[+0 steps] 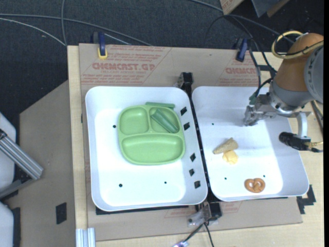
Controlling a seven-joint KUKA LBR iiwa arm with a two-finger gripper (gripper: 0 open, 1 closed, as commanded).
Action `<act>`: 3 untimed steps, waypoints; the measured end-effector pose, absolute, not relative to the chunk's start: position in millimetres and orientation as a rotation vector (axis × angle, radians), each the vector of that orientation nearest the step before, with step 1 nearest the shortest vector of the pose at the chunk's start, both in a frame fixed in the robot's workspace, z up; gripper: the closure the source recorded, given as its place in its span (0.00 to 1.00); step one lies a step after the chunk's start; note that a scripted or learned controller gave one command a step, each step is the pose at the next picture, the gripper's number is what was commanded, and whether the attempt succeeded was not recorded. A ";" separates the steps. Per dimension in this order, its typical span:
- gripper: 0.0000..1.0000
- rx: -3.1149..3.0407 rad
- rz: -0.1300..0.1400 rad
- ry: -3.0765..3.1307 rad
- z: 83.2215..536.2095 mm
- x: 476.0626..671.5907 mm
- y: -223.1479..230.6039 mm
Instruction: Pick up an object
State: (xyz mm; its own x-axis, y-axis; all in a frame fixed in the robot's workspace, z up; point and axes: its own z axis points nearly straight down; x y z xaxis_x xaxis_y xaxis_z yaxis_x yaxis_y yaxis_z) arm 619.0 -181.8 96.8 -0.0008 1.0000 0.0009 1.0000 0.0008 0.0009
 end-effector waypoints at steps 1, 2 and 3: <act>1.00 -2.225 -0.005 -2.227 144.5 628.1 -184.7; 1.00 -2.223 -0.006 -2.228 197.3 631.7 -174.5; 1.00 -2.223 -0.006 -2.228 256.6 632.5 -164.8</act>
